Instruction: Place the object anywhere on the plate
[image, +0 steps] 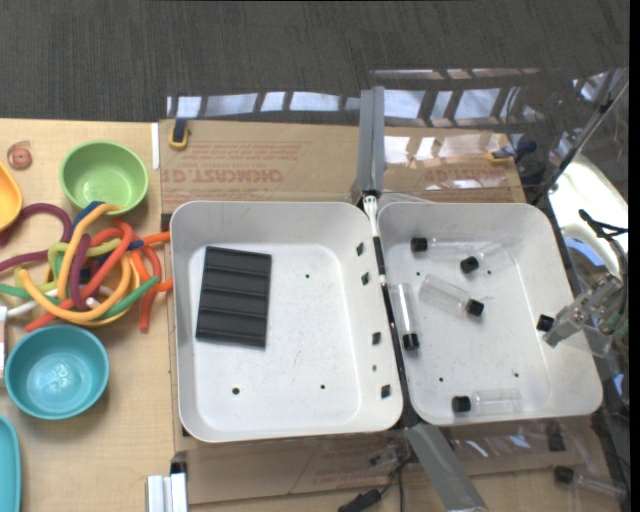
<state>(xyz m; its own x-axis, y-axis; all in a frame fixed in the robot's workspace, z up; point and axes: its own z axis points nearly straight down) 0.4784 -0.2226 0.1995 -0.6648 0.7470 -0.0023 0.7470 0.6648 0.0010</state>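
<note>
Over the outer rim of the right white bin (500, 345): two-finger gripper (583, 318), grip state indiscernible.
Clear black-capped plastic vials (445, 295) scattered in that bin; black ribbed rectangular plate (234, 297) flat in left white bin (310, 330).

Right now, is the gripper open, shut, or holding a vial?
The gripper: cannot be told from this view; it is at the right edge of the right bin.

Your gripper (592, 312) sits at the far right of the camera view, a little below mid-height, a pale metallic assembly reaching in from the right edge and angled down toward the left (too small and blurred to read its state).
</note>
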